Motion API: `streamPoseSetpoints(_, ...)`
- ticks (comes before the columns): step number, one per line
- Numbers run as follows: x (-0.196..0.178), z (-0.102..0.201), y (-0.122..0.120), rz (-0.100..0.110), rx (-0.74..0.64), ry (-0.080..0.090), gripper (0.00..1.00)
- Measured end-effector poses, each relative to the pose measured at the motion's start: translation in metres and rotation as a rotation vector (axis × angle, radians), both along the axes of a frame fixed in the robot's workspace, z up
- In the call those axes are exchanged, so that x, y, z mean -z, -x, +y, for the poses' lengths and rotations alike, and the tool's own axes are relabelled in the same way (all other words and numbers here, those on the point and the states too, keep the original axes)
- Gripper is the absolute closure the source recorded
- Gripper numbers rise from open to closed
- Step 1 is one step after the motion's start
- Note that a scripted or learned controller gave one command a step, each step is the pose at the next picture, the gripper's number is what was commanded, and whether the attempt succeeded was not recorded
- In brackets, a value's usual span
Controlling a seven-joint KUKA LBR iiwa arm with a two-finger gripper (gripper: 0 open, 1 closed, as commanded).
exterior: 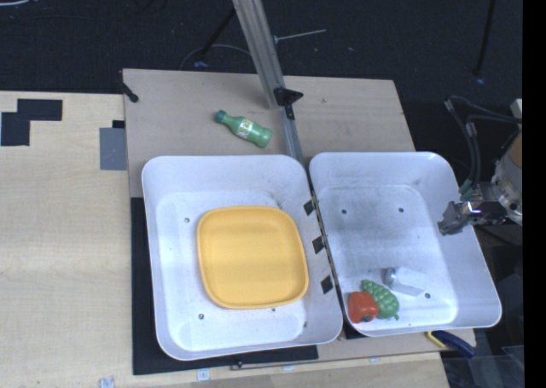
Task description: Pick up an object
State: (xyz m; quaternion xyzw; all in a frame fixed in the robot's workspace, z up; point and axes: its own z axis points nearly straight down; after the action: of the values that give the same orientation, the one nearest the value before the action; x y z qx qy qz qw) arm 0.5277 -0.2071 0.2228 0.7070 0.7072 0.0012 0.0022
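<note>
Approach is the step in hand: gripper [454, 217] hovers over the right bin's [465, 186] outer rim, well apart from any object, and I cannot tell its state. Candidates lie in that bin's near corner: red pepper [362, 307] touching a green bumpy toy [381, 298], small clear-grey item [408, 280] just beside. Next move calls for travelling inward and descending over one

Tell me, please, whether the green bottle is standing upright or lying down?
Lying down: the green bottle rests on its side on the bench, behind the left bin.
</note>
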Motion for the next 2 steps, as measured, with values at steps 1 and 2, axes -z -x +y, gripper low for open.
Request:
streamPoseSetpoints(1, -0.022, -0.001, 0.0, 0.003, 0.001, -0.001, 1.0)
streamPoseSetpoints(2, -0.015, 0.059, -0.009, 0.005, -0.003, -0.002, 1.0)
